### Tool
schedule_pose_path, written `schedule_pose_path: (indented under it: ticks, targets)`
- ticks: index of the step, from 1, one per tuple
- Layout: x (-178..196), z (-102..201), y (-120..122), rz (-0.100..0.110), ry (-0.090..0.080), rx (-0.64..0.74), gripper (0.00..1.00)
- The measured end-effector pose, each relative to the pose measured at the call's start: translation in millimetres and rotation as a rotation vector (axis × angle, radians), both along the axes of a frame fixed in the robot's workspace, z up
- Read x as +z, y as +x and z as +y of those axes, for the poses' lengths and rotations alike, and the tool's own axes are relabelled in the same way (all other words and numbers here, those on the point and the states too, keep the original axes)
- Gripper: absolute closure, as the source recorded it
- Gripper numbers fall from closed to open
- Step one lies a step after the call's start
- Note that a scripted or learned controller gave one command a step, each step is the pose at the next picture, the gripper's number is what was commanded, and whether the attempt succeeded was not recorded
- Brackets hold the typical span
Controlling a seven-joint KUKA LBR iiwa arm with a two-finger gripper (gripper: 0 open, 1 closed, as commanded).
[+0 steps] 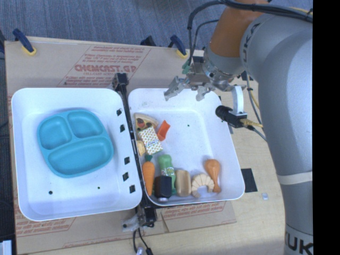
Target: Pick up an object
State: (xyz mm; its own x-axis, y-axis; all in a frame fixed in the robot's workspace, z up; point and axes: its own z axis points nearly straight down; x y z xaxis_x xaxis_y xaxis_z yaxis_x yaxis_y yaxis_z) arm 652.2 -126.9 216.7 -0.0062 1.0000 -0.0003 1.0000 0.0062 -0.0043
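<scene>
Well below the empty end effector [187, 91], toy food [175, 177].

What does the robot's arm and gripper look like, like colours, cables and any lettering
The arm is bulky, rounded and light grey, with an orange band above the wrist. Black cables loop around that band. The gripper is small, metallic grey with two fingers. Dark lettering marks the lower casing.
</scene>
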Motion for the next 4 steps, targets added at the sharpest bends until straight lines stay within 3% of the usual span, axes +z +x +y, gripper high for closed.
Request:
schedule_pose_path:
  ticks: [1, 2, 3, 4]
  targets:
    - [-124, 26, -35, -0.004, 0.000, 0.013, 0.00]
    - [-112, 27, -34, -0.003, 0.001, 0.016, 1.00]
    - [-112, 27, -34, -0.003, 0.000, 0.016, 0.00]
    - [-126, 32, -71, 0.001, 0.003, 0.333, 0.00]
